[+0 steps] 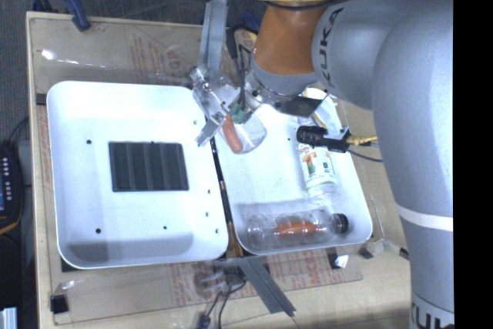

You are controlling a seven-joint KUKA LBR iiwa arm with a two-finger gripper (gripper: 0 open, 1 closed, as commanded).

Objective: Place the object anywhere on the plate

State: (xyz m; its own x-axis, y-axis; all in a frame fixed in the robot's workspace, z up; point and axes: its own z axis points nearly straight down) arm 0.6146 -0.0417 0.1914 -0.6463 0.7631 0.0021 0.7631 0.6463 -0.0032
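Orange object (230,134): small and elongated, right at the gripper, above the seam between the two bins near their far end; its long axis runs steeply, the top toward the far edge and the lower end tipped slightly toward the right bin; I see something clear and rounded against its right side

Arm (362,35): grey, orange band above the wrist, reaching in from the right over the right bin

Bench (46,50): pale board under a clear sheet, blue clamps (77,11) on the far left corner, dark carpet beyond

Left bin (77,112): white and shallow, carrying the plate

Right bin (269,173): white, touching the left bin along one side

Plate (149,166): dark ribbed rectangle, flat in the middle of the left bin, well apart from the orange object

Bottles: one clear labelled bottle (317,169) lying by the right wall, another (293,227) lying along the near wall

Gripper (223,119): translucent, tilted; I cannot tell whether it is open or clamped on the object
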